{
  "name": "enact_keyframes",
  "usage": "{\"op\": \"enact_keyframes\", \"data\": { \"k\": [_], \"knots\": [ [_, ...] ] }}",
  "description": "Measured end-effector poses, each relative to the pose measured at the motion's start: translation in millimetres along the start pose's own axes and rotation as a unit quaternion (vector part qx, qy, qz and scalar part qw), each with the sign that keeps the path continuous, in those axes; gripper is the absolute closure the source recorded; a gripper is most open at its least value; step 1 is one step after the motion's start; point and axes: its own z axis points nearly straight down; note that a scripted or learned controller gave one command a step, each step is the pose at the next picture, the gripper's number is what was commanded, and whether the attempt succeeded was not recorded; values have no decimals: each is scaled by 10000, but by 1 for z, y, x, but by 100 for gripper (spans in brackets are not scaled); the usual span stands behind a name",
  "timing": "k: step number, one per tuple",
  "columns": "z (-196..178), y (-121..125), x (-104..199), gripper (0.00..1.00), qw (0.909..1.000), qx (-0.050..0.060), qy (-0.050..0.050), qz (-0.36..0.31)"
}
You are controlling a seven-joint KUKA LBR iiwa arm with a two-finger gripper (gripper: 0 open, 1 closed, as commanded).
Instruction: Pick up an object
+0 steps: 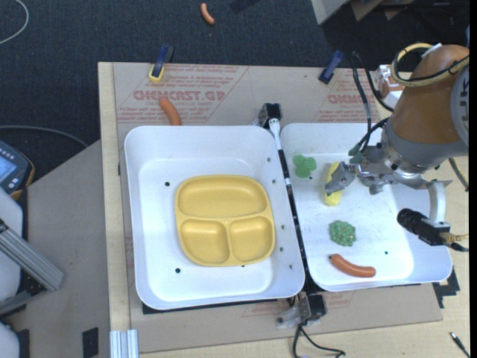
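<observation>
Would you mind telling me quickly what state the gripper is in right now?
Gripper: down in the right white bin, at the yellow corn-like piece; whether it grips it cannot be told.

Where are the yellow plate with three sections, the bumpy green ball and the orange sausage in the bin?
yellow three-section plate [223, 196]: camera view, top section.
bumpy green ball [342, 233]: camera view, middle.
orange sausage [352, 266]: camera view, middle.

Evenly and brightly lit from above. Mild glare on the white bins, washing out their rims. Soft, short shadows under the yellow tray. Slightly soft focus throughout, dark floor underexposed.
</observation>
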Motion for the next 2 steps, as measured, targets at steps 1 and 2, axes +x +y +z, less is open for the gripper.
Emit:
{"op": "enact_keyframes", "data": {
  "k": [1, 2],
  "knots": [
    [-7, 3, 0, 0, 10000, -72, -7, -14],
    [36, 2, -4, 0, 10000, -46, 0, -9]
  ]
}}
